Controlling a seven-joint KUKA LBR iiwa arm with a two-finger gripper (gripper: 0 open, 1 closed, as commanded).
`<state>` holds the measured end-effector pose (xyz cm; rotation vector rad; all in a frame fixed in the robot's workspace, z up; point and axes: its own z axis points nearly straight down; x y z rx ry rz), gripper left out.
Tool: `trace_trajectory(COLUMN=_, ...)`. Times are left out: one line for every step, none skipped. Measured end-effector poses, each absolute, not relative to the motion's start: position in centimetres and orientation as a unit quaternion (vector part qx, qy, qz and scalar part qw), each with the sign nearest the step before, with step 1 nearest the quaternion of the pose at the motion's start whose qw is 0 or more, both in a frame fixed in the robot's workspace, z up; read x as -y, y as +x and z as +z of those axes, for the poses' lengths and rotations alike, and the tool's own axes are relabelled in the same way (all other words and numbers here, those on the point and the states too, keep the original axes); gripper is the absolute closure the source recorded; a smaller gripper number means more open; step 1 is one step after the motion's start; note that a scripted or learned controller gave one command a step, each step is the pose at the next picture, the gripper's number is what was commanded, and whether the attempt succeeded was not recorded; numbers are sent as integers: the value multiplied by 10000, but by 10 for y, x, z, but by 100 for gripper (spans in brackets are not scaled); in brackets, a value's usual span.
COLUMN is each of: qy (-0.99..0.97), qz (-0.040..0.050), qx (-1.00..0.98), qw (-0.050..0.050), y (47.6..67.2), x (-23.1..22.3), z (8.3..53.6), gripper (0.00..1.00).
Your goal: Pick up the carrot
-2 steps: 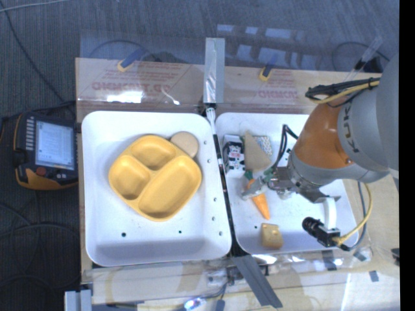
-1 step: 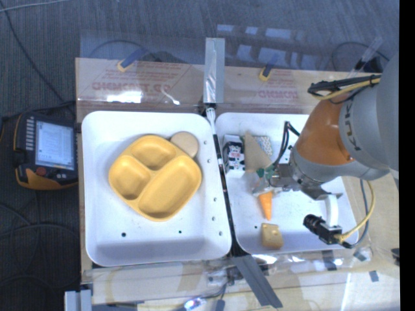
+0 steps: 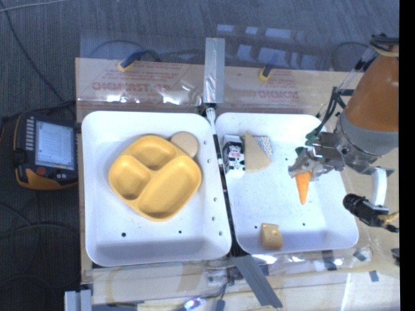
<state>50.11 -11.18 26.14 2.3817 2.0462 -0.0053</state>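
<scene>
The arm comes in from the right, and its bulky grey wrist with the orange band hides the far right corner of the right bin [image 3: 246, 241], so what lies under it there cannot be made out. The gripper [image 3: 303, 172] sits low over the right part of that bin, and the carrot [image 3: 302, 188] hangs point-down from it, its thick top pinched in the fingertips and partly covered by them; the fingers are closed narrowly on that top end. Whether the carrot's tip touches the bin floor or hangs just above it is hard to tell from this angle. On the far left of the same bin, against the dividing wall, lies a small black-and-white object [image 3: 233, 154] too blurred to name, and just beside it a tan wedge with a speckled top, like a piece of bread [image 3: 258, 152]. Near the front edge rests a small yellowish block [image 3: 272, 236], well apart from the carrot. The left bin [image 3: 104, 238] holds a yellow divided dish [image 3: 154, 176], which overlaps a round beige thing [image 3: 185, 142] behind it, so only part of that shows. Left of the bench, a handheld control pendant [image 3: 47, 151] lies on the dark carpet.
</scene>
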Motion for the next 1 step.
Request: trace_trajectory(qy=7855, qz=-31, qx=-6188, qw=-12, y=564, x=86, z=182, gripper=100)
